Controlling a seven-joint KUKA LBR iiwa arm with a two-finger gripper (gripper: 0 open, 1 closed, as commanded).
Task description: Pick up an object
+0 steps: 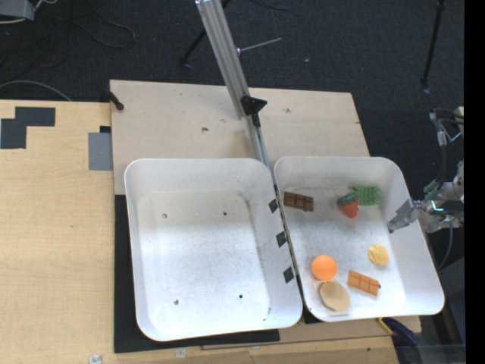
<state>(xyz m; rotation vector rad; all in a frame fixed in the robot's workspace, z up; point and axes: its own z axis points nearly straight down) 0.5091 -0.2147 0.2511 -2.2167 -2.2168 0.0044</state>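
— Starting nearest the camera, what lies in the right bin (424,298)?
— A tan shell-shaped piece (334,296) at the front, an orange waffle-like bar (364,283) beside it, an orange ball (324,267) just behind, and a small yellow piece (378,255) toward the right wall.
— And farther back?
— A brown chocolate-like bar (298,201) near the divider, then a red piece (348,205) touching a green one (367,196).
— The left bin (151,180)?
— White, speckled with small dark spots.
— Any writing or labels?
— None that I can read.
— The end effector (403,218)?
— It sits at the right bin's right rim, apart from every object; open or closed, I cannot tell.
— Beyond the bins?
— The pale desk (182,120) and a slanted metal rail (227,55).
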